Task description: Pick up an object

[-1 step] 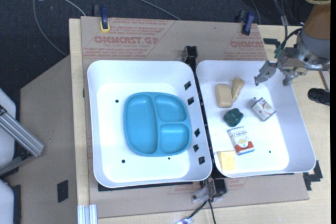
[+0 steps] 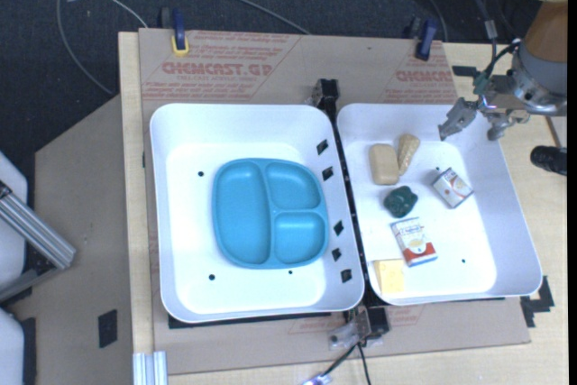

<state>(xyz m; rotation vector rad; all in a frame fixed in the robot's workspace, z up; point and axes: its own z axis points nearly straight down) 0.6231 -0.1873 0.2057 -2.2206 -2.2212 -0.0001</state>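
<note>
Fingers point(image 2: 453, 120) of the gripper point(image 2: 475, 122) are seen spread apart, with nothing between them, above the upper right corner of the right bin point(image 2: 505, 194). One fingertip lies at the left, a second at the right near the bin's rim, and the grey wrist with its orange band rises behind them toward the right edge.

Below and left of the fingers, well apart from them, two tan bread-like pieces point(image 2: 393, 158) are laid side by side, their long axes running roughly up and down the view, the right one tilted slightly. A small silver packet point(image 2: 451, 187) is set beneath the fingers, turned at a slant. A dark green lump point(image 2: 400, 200) is found just below the tan pieces. A red and white carton point(image 2: 414, 242) is placed lower, its long axis slanting toward the lower right. A yellow block point(image 2: 389, 276) rests at the bin's lower left corner.

A blue divided plate point(image 2: 269, 212) is held in the left bin point(image 2: 171, 194).
</note>
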